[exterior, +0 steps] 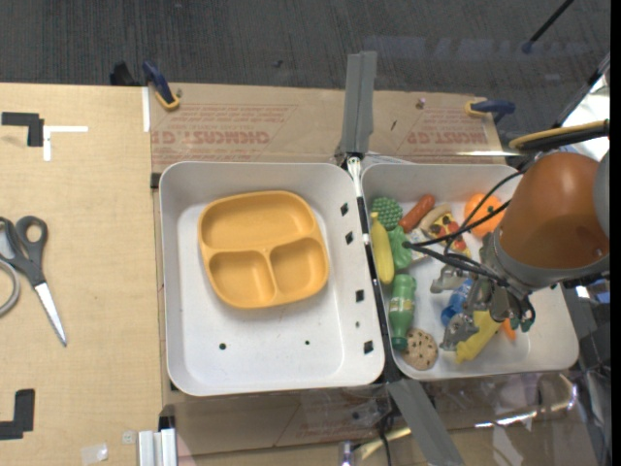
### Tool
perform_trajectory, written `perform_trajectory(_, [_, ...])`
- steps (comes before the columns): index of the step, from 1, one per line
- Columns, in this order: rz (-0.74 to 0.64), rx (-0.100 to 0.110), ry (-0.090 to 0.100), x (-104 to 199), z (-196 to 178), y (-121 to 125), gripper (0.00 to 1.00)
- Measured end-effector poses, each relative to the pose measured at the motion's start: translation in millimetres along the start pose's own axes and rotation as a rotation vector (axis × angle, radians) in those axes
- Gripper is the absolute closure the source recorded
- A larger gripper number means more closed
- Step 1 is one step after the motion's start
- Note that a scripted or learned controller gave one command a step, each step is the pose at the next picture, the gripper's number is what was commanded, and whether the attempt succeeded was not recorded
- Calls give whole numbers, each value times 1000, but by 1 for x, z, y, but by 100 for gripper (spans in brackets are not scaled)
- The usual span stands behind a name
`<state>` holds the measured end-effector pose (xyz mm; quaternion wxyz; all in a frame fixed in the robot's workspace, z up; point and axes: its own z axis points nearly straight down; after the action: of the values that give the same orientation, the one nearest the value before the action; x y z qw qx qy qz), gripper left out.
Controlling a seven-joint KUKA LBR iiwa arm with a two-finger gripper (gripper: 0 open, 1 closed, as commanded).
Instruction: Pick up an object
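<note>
The right bin (543, 357) holds several toy foods. Among them are a bumpy green piece (386, 210), a red-orange carrot (419, 212), a yellow banana (381, 250), a green bottle (400, 309), a brown cookie (421, 349), a blue piece (453, 311) and a yellow piece (477, 344). My gripper (468, 311) is down in this bin's front right part, over the blue and yellow pieces. The orange wrist band (555, 212) and cables hide what lies under it.
In the left bin (262, 357) lies a yellow divided plate (263, 248). A grey divider (359, 105) runs between the bins. Scissors (37, 270) lie on the bench at far left. An orange toy (482, 208) and a patterned piece (441, 226) sit at the right bin's back.
</note>
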<state>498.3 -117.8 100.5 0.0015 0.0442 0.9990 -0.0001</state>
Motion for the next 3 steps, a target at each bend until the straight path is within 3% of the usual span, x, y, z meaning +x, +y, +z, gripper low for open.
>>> perform_trajectory(1, [-1,1,-4,-2,-9,0,100])
perform_trajectory(2, [-1,1,-3,-2,-9,0,0])
perform_trajectory(3, [148,0,1,15,9,-58,0])
